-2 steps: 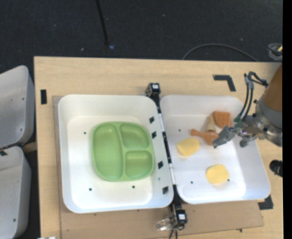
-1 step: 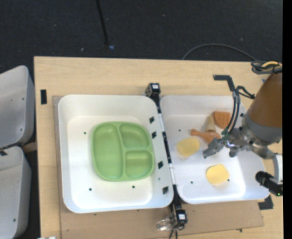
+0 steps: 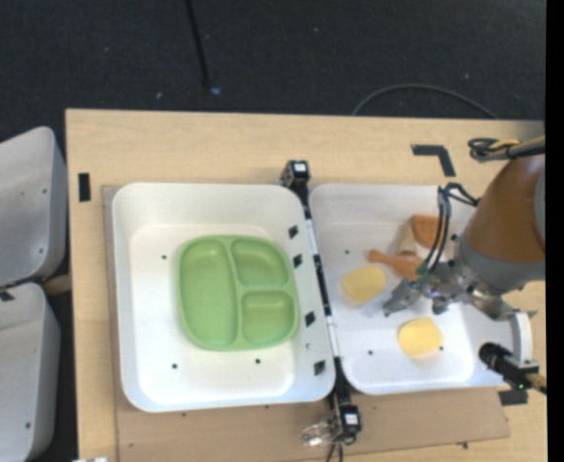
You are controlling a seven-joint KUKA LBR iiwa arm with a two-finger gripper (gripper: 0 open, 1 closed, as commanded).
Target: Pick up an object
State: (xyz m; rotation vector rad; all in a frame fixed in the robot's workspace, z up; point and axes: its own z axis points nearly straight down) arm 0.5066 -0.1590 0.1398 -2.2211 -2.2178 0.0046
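Tool (image 3: 419, 296) hung low in right bin (image 3: 359, 354), between two pale yellow pieces: upper yellow piece (image 3: 364, 284) to its left, lower yellow piece (image 3: 421, 338) just below. Seemed spread open, with nothing between dark fingers. Orange piece (image 3: 393, 259) lay just above, tan-orange piece (image 3: 424, 227) farther up near bin's far wall. Held green divided plate (image 3: 236, 291) in left bin (image 3: 142, 354). Carried both bins on wooden counter (image 3: 215, 147). Reached in from right on grey arm (image 3: 508, 224) with orange band.

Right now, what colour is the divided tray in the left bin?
Light green tray, plain; the camera view shows it clearly.
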